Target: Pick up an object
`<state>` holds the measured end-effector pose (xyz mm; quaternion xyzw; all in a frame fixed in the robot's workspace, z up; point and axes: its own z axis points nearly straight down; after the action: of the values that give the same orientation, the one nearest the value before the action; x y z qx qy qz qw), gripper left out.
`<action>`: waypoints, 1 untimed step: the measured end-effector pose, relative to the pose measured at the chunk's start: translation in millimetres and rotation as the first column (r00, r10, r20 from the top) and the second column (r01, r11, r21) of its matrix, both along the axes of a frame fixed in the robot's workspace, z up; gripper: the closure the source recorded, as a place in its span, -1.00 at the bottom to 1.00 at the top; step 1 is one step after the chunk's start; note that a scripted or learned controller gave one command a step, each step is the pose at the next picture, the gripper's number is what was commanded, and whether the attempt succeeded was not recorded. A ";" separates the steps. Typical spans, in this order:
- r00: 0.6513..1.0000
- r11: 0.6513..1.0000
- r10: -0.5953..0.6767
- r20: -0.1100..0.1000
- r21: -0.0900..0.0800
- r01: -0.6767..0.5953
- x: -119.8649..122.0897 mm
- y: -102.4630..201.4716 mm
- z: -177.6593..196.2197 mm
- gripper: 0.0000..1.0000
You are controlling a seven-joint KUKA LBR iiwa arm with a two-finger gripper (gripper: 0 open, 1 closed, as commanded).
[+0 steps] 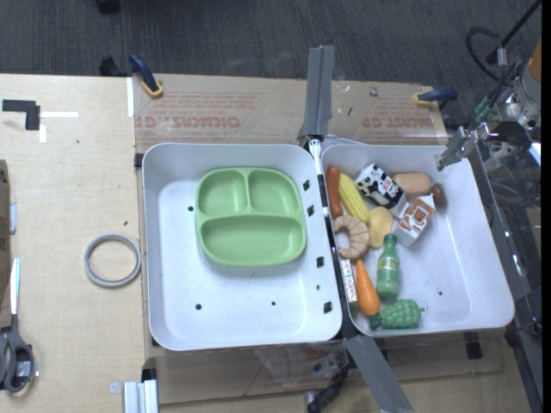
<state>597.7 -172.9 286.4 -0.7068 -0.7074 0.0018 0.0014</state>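
the robot arm is seen at the far right, above the top right corner of the right shallow white bin. the two-finger gripper is held just over that bin's top right rim, with a thin metal tip pointed down and to the left. whether it is wide or narrow cannot be told, because the tip is small and blurred. nothing is seen held in it. the toys are piled at the left side of the right bin, well apart from the gripper. a yellow toy corn cob is laid beside a red-orange toy sausage. a small black and white cow-print carton is set next to a tan toy bread roll. a white and orange toy box is placed below the roll. a green toy bottle is laid next to an orange toy carrot, and a green toy broccoli is found at the bottom. a green plastic divided plate is set in the left shallow white bin. a grey tape ring is laid on the wooden bench to the left.
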 end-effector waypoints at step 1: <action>1.000 1.000 0.023 0.000 0.000 -0.023 -14.8 62.3 -80.7 -1.00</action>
<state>582.9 -110.6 205.7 -0.6987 -0.7154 0.0018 0.0016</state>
